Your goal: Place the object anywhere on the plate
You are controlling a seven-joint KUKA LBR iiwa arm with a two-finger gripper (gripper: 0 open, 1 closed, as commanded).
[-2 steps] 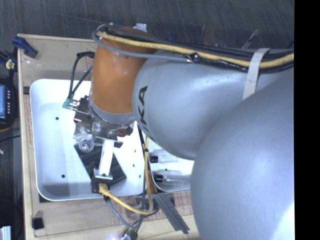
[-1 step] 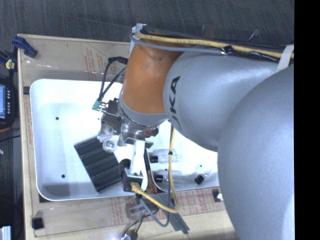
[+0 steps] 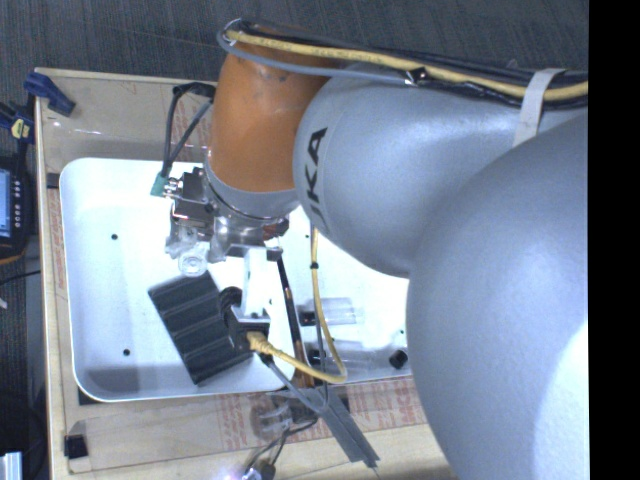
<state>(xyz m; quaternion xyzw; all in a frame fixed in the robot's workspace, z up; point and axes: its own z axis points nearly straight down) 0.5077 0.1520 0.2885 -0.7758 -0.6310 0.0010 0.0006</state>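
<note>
My gripper hangs low over the middle of the left white bin, pointing down towards the bin floor. The grey arm with its orange band reaches in from the right and hides the bin's right half and everything beyond it. A small, pale, see-through shape lies on the bin floor under the arm; what it is cannot be told.
The bin's left part shows bare white floor with small dark holes. The wooden bench edge runs along the front. A blue clamp sits at the bench's far left corner, and a black device stands off the left side.
</note>
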